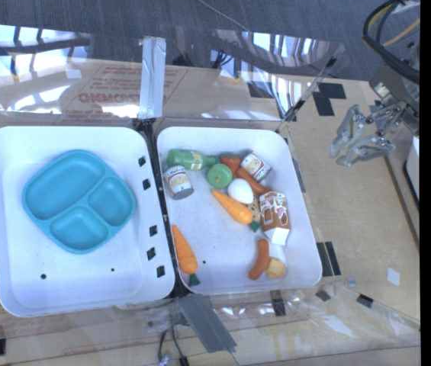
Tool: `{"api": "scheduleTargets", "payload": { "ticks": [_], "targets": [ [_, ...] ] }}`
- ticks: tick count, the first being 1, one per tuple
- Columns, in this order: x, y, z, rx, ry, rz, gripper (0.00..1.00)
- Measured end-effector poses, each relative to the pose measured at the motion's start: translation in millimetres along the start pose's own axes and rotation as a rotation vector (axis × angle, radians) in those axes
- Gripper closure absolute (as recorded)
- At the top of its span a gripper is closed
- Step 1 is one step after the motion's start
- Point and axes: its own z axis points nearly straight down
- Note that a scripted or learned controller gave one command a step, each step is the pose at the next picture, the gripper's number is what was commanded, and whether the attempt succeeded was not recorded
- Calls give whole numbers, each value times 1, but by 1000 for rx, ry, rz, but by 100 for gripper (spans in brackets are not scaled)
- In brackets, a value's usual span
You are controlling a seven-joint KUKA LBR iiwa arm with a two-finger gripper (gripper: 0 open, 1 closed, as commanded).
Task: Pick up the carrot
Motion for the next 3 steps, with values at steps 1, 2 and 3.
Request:
{"api": "scheduleTargets", "payload": {
  "ticks": [1,2,3],
  "targets": [
    [28,18,38,-2,0,-339,100],
    [18,12,-60,6,-2,-615,100],
    [48,30,-25,-3,0,-969,100]
  ]
}}
